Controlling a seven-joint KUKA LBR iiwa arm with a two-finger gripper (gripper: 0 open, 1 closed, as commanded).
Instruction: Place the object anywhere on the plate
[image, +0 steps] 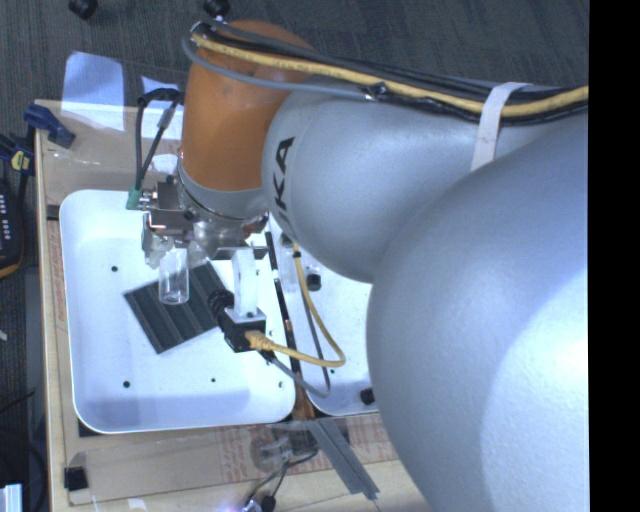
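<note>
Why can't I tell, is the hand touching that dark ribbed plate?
Cannot tell. In the camera view the hand overlaps the dark ribbed plate in the left bin, but looking down from above hides any gap or contact.

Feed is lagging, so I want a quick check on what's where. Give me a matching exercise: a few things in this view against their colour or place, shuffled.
Things:
1. ridged plate
2. band above the wrist
3. left bin
4. gripper

Descriptions:
A. orange
B. white, shallow, bearing the dark plate
C. dark, ribbed, lying flat in the left bin
D. clear fingers hanging over the plate's upper part

Pairs: 1-C, 2-A, 3-B, 4-D
</note>
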